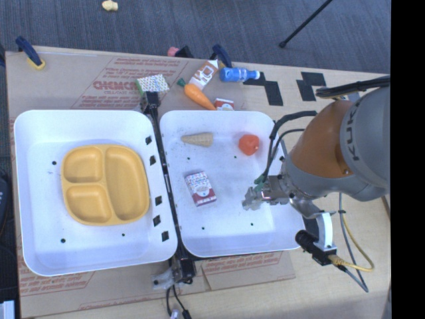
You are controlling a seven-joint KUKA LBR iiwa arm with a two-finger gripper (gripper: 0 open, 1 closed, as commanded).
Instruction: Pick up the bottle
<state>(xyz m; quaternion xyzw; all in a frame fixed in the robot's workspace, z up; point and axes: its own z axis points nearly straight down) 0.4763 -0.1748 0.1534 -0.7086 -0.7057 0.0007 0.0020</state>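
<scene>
The arm (339,151) reaches in from the right and hangs over the right bin (265,241), its orange band above the wrist bulking over the bin's right edge. The gripper (254,199) sits low over the white floor of that bin, toward its right side, and whether its fingers stand wide or narrow cannot be told from this slanted look down; nothing shows between them. The bottle (238,75), blue with a white end, lies on its side on the cardboard bench top behind the right bin, outside both bins and well apart from the gripper. Just to its left lies a second small bottle (203,74) with an orange and white label, and in front of that a carrot (198,96) and a small red and white packet (224,104), close to the bin's back rim. Inside the right bin are a tan cone (198,139) near the back, a red ball (249,144) to its right, and a small red box (200,188) near the middle, to the left of the gripper and apart from it. The left bin (40,244) holds a yellow divided plate (105,183). A patterned block (153,84) rests behind the seam between the bins.
</scene>
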